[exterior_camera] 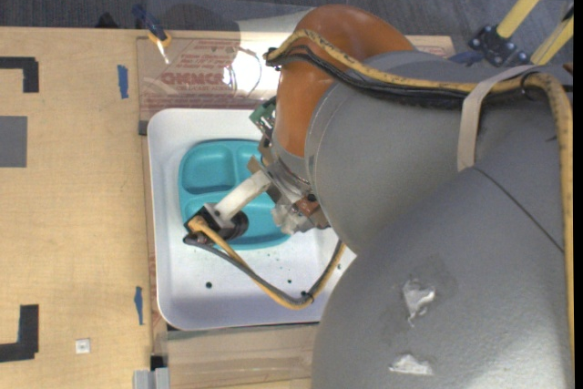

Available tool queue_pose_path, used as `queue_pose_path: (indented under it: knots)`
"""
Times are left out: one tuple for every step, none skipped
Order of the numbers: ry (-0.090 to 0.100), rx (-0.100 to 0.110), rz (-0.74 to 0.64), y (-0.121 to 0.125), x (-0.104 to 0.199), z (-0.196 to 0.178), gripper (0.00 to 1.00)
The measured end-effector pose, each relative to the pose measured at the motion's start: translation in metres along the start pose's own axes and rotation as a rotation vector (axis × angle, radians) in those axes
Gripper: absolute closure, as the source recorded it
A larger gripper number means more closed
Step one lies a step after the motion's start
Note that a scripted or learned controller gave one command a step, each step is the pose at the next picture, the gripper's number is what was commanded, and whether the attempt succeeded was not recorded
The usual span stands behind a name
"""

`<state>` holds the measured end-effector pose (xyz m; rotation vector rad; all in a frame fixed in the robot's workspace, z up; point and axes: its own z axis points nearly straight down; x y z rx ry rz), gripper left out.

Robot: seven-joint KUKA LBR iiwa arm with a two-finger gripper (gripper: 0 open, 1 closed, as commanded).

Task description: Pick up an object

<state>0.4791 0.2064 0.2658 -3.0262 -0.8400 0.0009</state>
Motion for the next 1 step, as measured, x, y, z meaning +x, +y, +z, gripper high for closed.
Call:
queue_pose_path:
  knots:
    - [-0.006, -0.001, 0.273, -0.0158, 0.0077, 0.1313, 1.0]
